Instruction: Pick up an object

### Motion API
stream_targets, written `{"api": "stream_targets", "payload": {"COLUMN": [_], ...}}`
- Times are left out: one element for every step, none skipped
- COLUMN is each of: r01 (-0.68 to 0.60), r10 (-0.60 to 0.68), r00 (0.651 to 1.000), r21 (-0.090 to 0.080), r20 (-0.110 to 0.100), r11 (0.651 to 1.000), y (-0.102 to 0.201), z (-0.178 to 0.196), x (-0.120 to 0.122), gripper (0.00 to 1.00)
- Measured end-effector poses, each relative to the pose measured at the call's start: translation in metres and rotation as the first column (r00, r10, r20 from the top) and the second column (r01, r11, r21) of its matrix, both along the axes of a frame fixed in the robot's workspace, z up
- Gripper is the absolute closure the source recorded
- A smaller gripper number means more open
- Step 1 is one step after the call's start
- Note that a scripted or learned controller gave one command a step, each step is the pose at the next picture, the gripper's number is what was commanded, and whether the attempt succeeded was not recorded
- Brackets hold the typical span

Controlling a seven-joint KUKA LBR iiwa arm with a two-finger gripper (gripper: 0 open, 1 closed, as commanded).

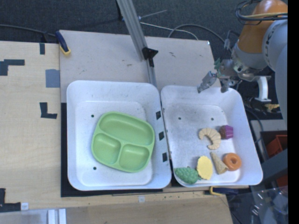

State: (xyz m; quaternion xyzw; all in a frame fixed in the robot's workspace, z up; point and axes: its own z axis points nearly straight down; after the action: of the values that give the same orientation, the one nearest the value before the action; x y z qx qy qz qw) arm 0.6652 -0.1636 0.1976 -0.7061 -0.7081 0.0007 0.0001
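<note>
Gripper (214, 84) hovers at the right bin's (250, 125) far rim, jaws apparently spread, grasping nothing.
A good pick centres over the croissant (210, 137), clear of the purple piece (227, 132).

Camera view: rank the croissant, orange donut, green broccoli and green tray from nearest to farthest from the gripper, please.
Measured from the gripper, at the right bin's far edge:
1. Croissant, mid right bin, just below the gripper.
2. Orange donut, near right corner of the right bin.
3. Green broccoli, on the right bin's near rim.
4. Green tray, across in the left bin.
</note>
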Motion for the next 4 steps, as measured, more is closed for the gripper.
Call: {"api": "stream_targets", "payload": {"r01": [0.000, 0.001, 0.000, -0.002], "r10": [0.000, -0.001, 0.000, 0.002], "r00": [1.000, 1.000, 1.000, 1.000], "r21": [-0.001, 0.001, -0.001, -0.002], "r20": [-0.001, -0.007, -0.002, -0.001], "r11": [1.000, 1.000, 1.000, 1.000], "y": [0.000, 0.001, 0.002, 0.002], "z": [0.000, -0.065, -0.112, -0.099], "x": [0.000, -0.005, -0.005, -0.005], "gripper": [0.00, 0.00, 0.00, 1.00]}}
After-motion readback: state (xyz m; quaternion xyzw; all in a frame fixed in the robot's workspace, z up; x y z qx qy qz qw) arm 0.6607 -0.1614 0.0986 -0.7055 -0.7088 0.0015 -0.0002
